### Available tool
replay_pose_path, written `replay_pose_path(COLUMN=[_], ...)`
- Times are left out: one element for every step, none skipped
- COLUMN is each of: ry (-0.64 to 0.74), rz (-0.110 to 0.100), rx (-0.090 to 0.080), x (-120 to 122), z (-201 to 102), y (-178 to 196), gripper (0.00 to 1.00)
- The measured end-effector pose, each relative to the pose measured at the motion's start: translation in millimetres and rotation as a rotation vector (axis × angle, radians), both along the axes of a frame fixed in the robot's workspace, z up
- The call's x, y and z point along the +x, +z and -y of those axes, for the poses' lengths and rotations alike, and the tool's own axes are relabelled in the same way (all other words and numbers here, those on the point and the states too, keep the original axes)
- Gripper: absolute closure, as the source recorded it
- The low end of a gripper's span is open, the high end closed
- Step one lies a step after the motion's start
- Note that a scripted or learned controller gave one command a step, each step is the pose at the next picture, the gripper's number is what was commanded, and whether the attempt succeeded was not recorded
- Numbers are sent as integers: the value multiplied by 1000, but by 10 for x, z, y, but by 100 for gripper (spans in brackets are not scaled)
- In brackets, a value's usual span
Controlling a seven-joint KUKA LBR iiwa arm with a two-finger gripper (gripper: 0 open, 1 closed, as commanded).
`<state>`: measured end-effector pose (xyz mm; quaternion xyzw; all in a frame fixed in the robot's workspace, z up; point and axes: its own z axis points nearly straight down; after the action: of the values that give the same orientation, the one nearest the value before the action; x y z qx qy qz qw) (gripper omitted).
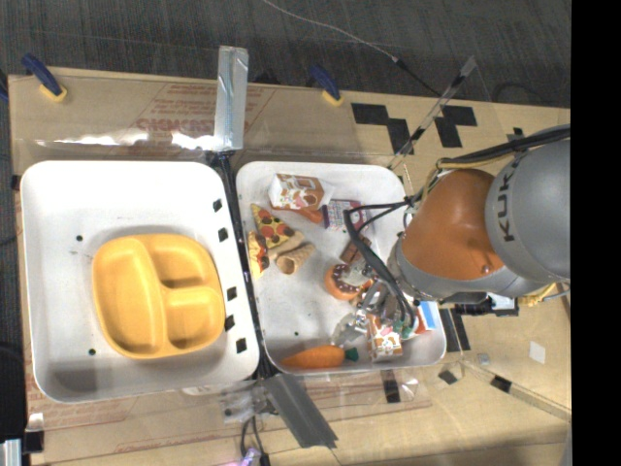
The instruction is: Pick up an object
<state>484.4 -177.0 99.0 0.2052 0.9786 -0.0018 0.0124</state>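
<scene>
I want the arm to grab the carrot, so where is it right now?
The carrot lies in the right bin, against its near wall, just left of the hand.

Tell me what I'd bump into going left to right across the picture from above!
Yellow tray → pizza slice → carrot → donut → end effector → orange band of the arm.
</scene>
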Motion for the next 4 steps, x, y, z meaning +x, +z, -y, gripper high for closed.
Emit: replay_pose_path(ry=[39,-17,-227,-41], rz=[-1,-18,-22,-21], rx=[2,7,12,9], x=[-2,134,193,786], z=[71,57,-261,-351], y=[-7,-52,-64,-64], gripper=[0,0,0,0])
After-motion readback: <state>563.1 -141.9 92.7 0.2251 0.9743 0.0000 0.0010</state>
